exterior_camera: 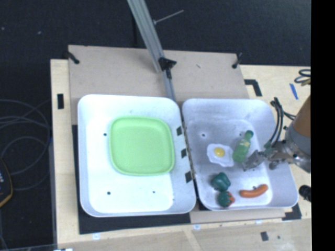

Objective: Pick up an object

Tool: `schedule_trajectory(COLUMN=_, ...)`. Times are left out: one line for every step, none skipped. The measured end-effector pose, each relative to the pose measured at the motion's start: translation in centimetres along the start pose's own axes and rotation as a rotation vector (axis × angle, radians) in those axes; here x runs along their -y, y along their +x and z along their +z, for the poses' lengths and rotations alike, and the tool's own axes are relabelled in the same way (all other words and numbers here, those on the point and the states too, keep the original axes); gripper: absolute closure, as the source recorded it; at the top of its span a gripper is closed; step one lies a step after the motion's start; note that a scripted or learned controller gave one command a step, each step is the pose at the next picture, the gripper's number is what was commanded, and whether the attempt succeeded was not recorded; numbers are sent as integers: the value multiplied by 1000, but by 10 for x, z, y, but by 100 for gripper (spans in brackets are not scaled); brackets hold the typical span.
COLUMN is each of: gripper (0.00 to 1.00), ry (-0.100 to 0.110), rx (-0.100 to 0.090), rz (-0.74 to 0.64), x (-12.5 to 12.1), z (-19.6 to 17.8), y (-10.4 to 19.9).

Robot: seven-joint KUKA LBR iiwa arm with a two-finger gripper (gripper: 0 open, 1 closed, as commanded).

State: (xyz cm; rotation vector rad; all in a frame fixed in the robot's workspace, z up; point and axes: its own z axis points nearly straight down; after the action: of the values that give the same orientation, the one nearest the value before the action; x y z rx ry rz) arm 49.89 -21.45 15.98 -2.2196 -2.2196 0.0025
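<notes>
The right bin (209, 110) holds several toy foods. A green bottle (242, 146) lies near its middle, with a fried egg (220, 153) just to its left. Below them sit a green pepper (221, 180), a small green and red piece (225, 198) and an orange-red sausage (253, 192). My gripper (260, 159) hangs low over the right half of this bin, just right of the bottle's lower end and above the sausage. Nothing shows held in it. The arm's wrist (300, 135) enters from the right edge.
The left bin (91, 140) bears a light green square plate (141, 145). A slanted metal pole (148, 30) runs down from the top to the gap between the bins. Dark cables (276, 120) hang by the right bin's far right corner.
</notes>
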Motion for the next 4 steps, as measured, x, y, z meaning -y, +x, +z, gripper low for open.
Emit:
schedule_trajectory(gripper=0, ry=1, rx=0, rz=1, x=1, z=52, y=0)
schedule_trajectory(gripper=100, ry=-5, rx=1, rz=1, x=-1, z=39, y=-1)
schedule_trajectory(gripper=100, ry=-7, rx=2, rz=0, x=2, z=-4, y=-1)
schedule_trajectory(gripper=100, ry=-8, rx=2, rz=0, x=2, z=-46, y=1)
